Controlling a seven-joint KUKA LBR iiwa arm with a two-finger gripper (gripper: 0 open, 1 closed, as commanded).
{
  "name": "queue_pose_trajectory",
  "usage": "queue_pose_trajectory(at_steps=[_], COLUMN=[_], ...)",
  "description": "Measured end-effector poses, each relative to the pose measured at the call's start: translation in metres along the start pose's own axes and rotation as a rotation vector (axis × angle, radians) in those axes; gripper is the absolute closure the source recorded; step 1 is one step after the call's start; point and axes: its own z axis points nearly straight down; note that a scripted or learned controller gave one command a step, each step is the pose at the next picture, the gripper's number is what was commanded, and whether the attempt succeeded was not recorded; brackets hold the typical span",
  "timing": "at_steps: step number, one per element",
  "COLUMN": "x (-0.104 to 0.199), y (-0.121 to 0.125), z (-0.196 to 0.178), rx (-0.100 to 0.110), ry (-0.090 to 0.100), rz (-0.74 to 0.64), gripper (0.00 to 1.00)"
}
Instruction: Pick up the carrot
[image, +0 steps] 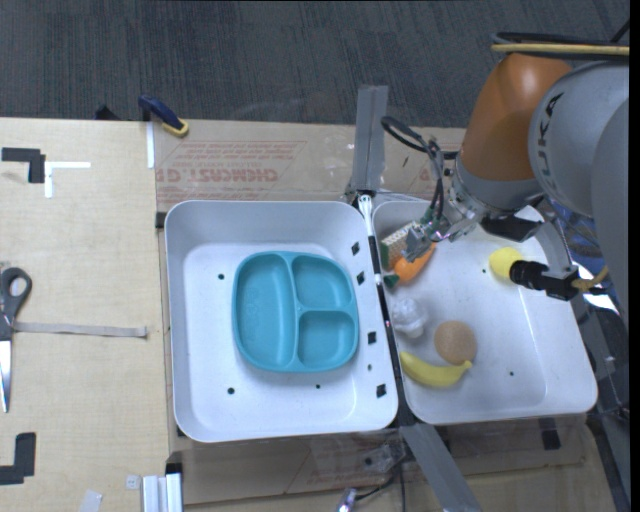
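We see the gripper (404, 243) poised over the carrot (413, 264) in the right-hand bin (520, 395). Whether it grips, we cannot tell.

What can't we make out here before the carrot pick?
Camera view:
1. carrot: upper end covered by the gripper; contact unclear.
2. right bin: far corner hidden behind the arm.
3. pale lump near the banana: too blurred to identify.
4. scissors: cut off by the left edge.
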Motion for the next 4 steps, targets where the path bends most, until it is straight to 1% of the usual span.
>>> queue_pose_trajectory(at_steps=[1, 2, 3, 4], x=[0.004, 0.122, 0.051, 0.098], y=[-0.074, -0.052, -0.084, -0.076], z=[-0.008, 0.001, -0.125, 0.001], rx=[0.000, 0.001, -0.002, 0.001], ry=[0.001, 0.002, -0.001, 0.003], rz=[-0.313, -0.240, -0.348, -0.265], gripper=[1.00, 1.00, 1.00, 1.00])
